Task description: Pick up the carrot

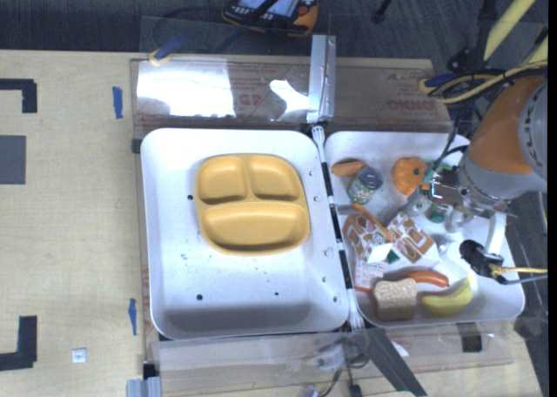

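From the camera above the bench, my pincer [446,198] hangs over the far right part of the right bin [509,299], and I cannot tell how it is set, because the wrist and its cables cover the tip. Nothing shows in its grip, so I judge I am at the approach step, with the pick not yet made. The carrot [424,278], as I read it, is the slim orange-red piece lying flat toward the near side of that bin, touching the sponge-like brown block [396,292] on its left and just beside the banana [448,298] on its right. The next move calls for travel toward the near side, then a descent lined across the carrot's narrow width, and it will be tight with those two neighbours crowding it. Farther off in the same bin sit a small can [365,185], a round orange fruit [407,174] and an orange-and-white snack packet [383,237]; its printing is too small to read. The left bin [165,238] holds a yellow divided plate [252,202]. Beyond the bins a handheld controller [268,5] has a lit screen, unreadable from here, and the faint red print on the cardboard behind the bins is illegible too.
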Available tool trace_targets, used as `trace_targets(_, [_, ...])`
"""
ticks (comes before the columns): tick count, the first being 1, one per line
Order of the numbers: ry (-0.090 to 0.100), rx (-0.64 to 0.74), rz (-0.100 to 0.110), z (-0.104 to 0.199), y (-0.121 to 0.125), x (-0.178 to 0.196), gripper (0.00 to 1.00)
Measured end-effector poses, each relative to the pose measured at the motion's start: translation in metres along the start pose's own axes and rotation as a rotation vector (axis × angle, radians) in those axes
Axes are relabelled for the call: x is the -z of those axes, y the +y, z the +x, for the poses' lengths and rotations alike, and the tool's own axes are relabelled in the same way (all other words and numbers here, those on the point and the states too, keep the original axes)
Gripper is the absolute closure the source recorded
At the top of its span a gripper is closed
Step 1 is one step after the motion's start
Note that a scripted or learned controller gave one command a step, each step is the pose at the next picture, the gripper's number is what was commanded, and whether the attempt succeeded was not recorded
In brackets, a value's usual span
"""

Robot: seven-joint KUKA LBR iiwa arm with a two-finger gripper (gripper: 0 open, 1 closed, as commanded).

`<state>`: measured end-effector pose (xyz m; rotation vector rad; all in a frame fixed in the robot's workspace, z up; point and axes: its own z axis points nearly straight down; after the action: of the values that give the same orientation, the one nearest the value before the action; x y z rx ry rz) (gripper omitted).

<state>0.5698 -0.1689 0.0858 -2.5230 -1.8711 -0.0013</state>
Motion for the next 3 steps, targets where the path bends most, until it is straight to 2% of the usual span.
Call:
trace_targets(1, [-0.002, 0.017, 0.005, 0.023, 0.055, -0.001, 0.00])
trace_targets(2, [-0.005, 0.442, 0.052, 0.030, 0.079, -0.002, 0.00])
trace_targets(3, [-0.010, 0.277, 0.040, 0.043, 0.077, -0.002, 0.00])
